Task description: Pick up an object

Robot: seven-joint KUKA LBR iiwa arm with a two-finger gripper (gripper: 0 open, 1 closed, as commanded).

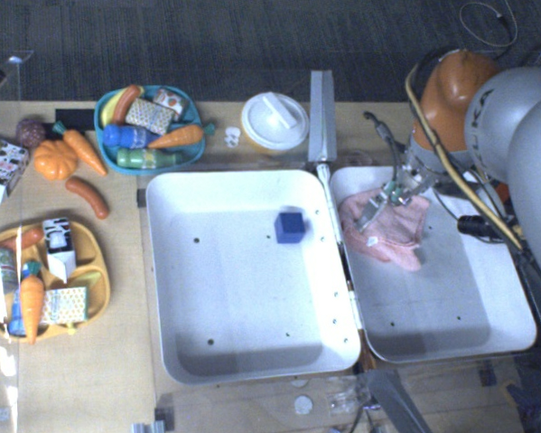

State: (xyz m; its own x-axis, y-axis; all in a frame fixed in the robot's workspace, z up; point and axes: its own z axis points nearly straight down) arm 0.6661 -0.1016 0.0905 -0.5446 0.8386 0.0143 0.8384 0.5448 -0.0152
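Observation:
A crumpled pink cloth (393, 234) lies in the upper left part of the right bin (457, 323). My gripper (385, 203) is down on the cloth's upper edge, reaching in from the right under the grey and orange arm (482, 109). A small blue cube (290, 226) sits alone in the left bin (240, 321), near its upper right corner, well apart from the gripper.
A metal divider post (319, 118) stands between the bins at the back. Behind the left bin are a white lidded cup (274, 120) and a blue bowl of toy food (150, 129). A yellow tray of toys (43, 282) and loose toy vegetables lie at the far left.

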